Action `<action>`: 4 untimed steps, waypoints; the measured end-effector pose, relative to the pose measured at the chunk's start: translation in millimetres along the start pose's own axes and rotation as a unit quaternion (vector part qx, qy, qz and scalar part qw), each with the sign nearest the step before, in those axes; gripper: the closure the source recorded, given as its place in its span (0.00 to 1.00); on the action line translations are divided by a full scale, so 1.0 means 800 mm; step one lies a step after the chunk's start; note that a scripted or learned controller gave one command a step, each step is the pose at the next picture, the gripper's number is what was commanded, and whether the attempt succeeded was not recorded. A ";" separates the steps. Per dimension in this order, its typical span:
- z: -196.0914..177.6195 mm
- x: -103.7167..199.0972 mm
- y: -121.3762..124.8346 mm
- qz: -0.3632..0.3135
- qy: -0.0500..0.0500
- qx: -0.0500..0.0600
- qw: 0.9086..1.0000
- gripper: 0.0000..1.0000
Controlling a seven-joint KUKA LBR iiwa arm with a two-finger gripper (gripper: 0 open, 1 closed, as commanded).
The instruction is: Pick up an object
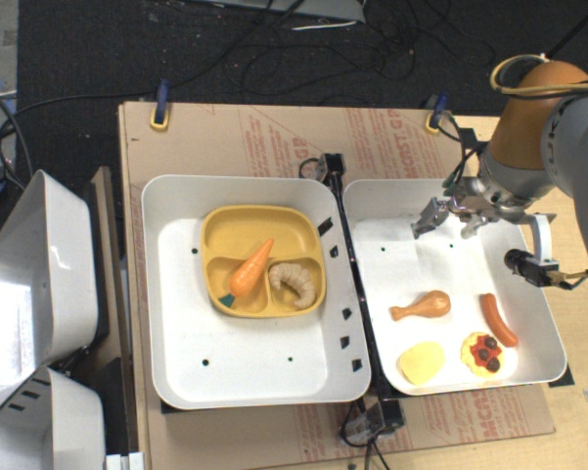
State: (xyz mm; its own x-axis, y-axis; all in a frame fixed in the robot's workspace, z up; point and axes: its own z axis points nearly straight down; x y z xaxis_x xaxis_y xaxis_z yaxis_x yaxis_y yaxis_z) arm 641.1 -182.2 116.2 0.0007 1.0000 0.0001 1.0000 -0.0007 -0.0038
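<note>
Drumstick (pixel 423 307), lying mid-right bin (pixel 391 253) below the gripper (pixel 448 218) whose fingers look spread and hold nothing, seems light, stiff, smooth plastic; best pinched across its plump end.

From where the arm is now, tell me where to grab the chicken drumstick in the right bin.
Grip the drumstick across its thin bone end, which points toward the left bin; the meaty end is fatter and rounder. It lies flat, so probably come straight down from above, fingers closing across its narrow width. The yellow round piece sits just below, apart from it.
</note>
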 end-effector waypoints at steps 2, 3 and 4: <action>0.016 0.001 0.002 -0.001 -0.001 -0.004 1.000 1.00; -0.059 -0.003 -0.006 0.001 -0.001 -0.005 1.000 1.00; -0.136 -0.004 0.005 -0.002 -0.001 -0.006 1.000 1.00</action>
State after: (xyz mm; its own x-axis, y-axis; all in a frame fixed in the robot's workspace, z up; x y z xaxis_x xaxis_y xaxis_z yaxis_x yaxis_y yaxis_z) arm 645.9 -185.3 225.1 -0.0033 1.0000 -0.0026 1.0000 0.0034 0.0082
